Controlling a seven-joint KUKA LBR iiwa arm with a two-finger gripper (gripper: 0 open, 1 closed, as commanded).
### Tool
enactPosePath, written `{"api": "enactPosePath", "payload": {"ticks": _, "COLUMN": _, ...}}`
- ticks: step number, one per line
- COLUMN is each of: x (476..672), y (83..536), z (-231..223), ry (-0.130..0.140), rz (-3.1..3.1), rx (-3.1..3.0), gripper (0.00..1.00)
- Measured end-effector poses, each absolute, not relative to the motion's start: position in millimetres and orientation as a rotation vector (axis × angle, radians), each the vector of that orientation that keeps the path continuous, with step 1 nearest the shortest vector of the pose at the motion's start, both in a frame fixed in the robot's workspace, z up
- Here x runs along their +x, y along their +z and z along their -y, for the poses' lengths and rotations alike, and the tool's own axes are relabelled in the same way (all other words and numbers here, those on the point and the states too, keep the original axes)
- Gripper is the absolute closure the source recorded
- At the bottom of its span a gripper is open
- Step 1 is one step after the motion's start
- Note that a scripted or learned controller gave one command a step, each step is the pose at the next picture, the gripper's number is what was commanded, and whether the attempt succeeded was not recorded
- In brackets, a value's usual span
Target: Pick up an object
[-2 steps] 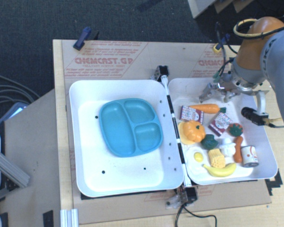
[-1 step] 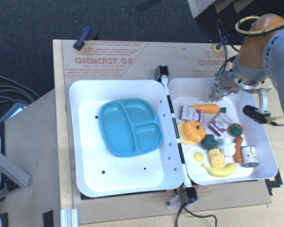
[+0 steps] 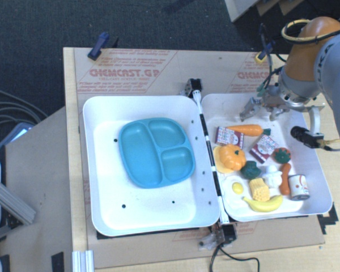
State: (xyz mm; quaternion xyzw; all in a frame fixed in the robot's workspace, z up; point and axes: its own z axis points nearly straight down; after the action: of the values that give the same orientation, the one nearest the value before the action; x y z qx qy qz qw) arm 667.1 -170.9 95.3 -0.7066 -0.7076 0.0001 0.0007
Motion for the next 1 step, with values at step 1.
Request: {"api": "enactPosePath", "payload": {"ticks": 1, "x": 666.3, "y": 84.7, "z": 169.4, "ry": 0.002, "rz": 2.221, "rx": -2.219, "gripper": 0.00}}
